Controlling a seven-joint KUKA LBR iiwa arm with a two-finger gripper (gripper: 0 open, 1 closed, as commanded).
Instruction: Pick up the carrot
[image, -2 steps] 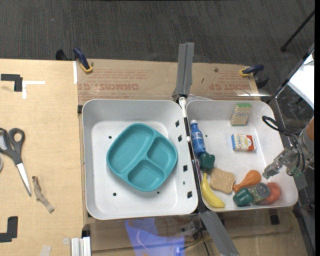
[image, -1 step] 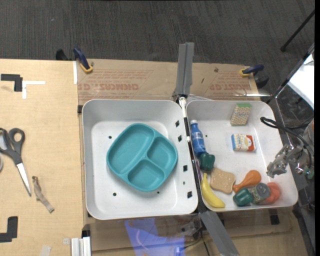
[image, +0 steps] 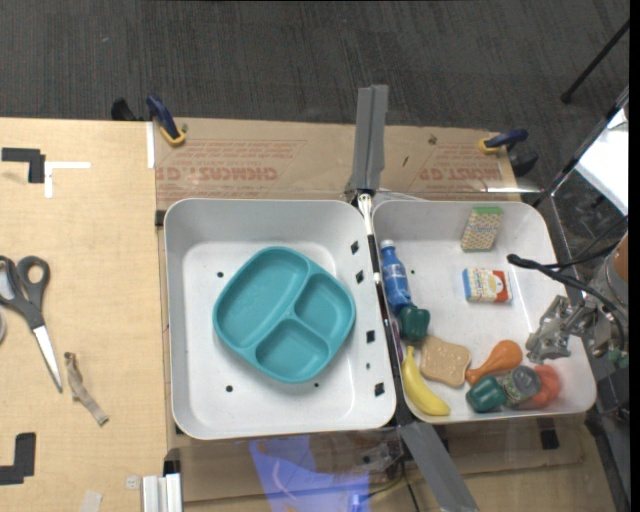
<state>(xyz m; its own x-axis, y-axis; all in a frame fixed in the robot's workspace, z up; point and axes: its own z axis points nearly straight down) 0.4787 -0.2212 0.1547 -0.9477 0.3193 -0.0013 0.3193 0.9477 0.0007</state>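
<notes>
Carrot (image: 497, 358) in right bin (image: 545, 235), plate (image: 285, 314) left

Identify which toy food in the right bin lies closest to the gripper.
The red tomato, in the bin's near right corner just below the gripper; the carrot and banana lie farther left.

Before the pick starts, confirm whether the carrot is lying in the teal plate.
No. The carrot lies in the right bin beside the slice of bread, while the teal plate sits in the left bin.

Overhead view: the hand (image: 556, 335) hangs at the right bin's (image: 530, 225) right edge, near the orange carrot (image: 497, 358); a teal divided plate (image: 285, 314) fills the left bin (image: 190, 330).
</notes>
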